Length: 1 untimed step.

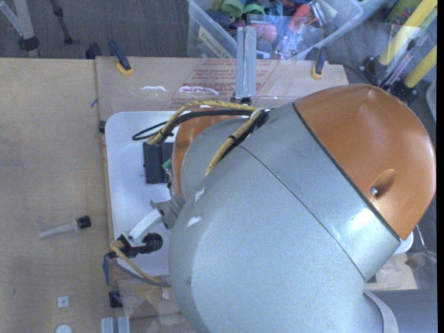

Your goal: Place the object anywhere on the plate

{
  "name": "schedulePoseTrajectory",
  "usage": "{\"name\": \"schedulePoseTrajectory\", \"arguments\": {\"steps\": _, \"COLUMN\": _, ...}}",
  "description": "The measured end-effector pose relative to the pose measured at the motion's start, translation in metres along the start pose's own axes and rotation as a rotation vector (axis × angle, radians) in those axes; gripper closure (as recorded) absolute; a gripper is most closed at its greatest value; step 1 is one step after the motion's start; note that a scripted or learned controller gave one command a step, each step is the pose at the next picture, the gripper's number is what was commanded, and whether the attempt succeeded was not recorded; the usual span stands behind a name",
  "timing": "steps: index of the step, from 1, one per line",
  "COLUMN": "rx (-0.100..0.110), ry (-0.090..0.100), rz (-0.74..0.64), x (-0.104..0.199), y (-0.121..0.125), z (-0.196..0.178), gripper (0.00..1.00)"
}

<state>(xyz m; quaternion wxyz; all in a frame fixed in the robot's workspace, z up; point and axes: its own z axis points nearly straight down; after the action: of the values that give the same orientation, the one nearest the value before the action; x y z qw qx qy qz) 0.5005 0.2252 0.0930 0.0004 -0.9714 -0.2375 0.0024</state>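
Note:
The grey arm [277,227] with its orange band [368,151] covers most of the view and hides nearly all of both bins. A strip of the left white bin [125,179] shows along its left side. My gripper [164,211] reaches down over that bin's near left part, mostly hidden by the wrist. Whatever lies under the arm, plate and object included, is hidden.
A clear tub of colourful toys [277,12] stands beyond the bins. A metal post [245,61] rises at the back edge. A small tube with a black cap [66,226] lies on the wooden bench to the left. An orange clamp [123,64] grips the back board.

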Motion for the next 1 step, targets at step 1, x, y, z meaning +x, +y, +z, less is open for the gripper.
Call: {"name": "schedulePoseTrajectory", "arguments": {"steps": 1, "rx": 0.000, "ry": -0.003, "rz": -0.286, "x": -0.0013, "y": -0.0003, "z": -0.0321, "gripper": 1.00}}
